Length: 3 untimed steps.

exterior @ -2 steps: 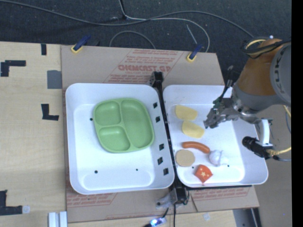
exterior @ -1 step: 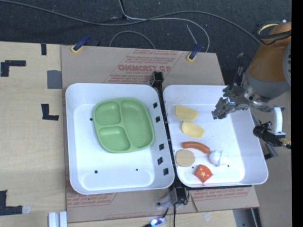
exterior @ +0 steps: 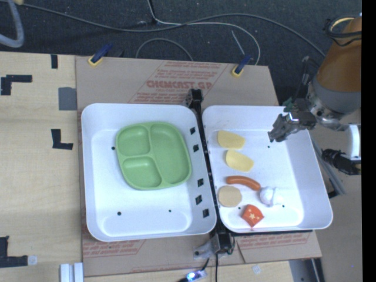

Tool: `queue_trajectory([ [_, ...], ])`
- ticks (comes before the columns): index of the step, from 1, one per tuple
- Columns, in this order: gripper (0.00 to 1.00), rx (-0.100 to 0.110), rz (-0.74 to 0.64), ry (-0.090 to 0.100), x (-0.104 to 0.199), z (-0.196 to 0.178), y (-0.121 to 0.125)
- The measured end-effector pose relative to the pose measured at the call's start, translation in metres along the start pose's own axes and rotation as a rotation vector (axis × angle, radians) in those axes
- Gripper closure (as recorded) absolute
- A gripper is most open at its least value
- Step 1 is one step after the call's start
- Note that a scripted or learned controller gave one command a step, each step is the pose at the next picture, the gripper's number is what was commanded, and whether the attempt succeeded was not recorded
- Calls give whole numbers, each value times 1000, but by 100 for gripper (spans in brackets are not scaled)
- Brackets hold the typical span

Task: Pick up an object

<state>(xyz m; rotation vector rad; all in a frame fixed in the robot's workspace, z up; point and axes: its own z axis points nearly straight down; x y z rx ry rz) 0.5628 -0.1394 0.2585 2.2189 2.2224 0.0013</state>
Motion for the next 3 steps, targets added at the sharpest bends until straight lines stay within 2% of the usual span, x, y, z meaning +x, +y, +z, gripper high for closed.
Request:
queue_trajectory([
  [2,100,3,-4,2,97,13,0],
  [3,100,4,-6,2,159,13,-13],
])
